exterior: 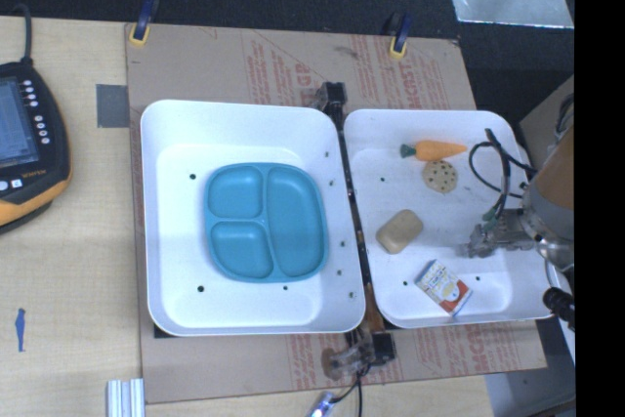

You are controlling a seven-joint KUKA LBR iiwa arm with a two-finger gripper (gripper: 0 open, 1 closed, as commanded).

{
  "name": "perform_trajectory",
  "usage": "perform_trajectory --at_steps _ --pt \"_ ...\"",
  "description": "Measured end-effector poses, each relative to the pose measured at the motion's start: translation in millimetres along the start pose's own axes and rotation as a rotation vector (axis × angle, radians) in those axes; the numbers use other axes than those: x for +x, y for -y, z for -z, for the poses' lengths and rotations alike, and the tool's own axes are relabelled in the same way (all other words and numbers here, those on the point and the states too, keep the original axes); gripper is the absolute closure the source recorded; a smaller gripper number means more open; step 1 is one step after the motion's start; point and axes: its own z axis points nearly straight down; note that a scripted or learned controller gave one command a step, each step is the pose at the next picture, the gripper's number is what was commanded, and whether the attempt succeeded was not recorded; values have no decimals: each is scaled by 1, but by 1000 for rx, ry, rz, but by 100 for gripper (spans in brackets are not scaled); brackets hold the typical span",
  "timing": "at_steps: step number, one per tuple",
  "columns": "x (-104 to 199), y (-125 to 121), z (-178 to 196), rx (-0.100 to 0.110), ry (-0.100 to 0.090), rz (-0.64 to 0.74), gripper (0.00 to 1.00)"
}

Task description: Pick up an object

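A wooden worktop (78, 308) seen from above, covered in the middle by a sheet of brown cardboard (293, 63) held by two clamps at its far edge. On the cardboard sit two shallow white bins side by side. The left bin (171, 298) holds a blue divided plate (265, 221) with three compartments, lying flat near its centre. The right bin (391, 308) holds four small loose things, all apart from one another: a tan rounded block (399, 230) near the bin's left-centre, a small printed box (442, 287) toward the near edge, a toy carrot (435, 149) lying along the far side, and a round speckled cookie (440, 176) just near of the carrot. The robot arm (557, 186) comes in from the right edge, with a black cable looped above it. Its claw (485, 239) is low over the right part of the right bin, to the right of the tan block and on the far side of the box, touching neither. Whether the claw is wide or narrow cannot be told; nothing can be seen between its tips. Judging by this, no object has been picked up yet, and the grasp and the lift are both left to do. A handheld control pendant (24, 142) lies at the far left of the worktop.
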Motion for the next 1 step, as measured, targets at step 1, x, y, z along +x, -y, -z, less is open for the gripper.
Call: perform_trajectory --at_steps 1 --pt "49 -41 60 -2 -1 -2 100"
